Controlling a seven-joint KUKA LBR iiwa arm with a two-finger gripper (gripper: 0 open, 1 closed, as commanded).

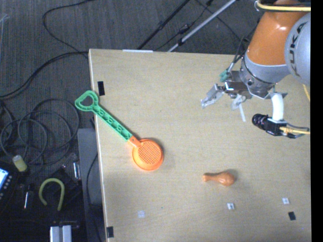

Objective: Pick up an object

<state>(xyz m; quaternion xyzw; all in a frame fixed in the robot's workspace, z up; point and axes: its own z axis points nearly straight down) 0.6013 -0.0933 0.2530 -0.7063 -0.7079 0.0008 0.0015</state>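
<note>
Claw (223, 97) of your arm hangs open and empty over the table (192, 74) at upper right; your orange-headed green-handled sieve (126, 136) lies at left, orange drumstick toy (220, 178) below the claw

Orange-banded grey arm (275, 39), metal gripper (222, 99)

The only readable lettering is a partial dark "KU" on the grey arm casing (298, 37) at the upper right, beside its orange band. The small dark and pale markers on the table (176, 84) carry no legible text.
</note>
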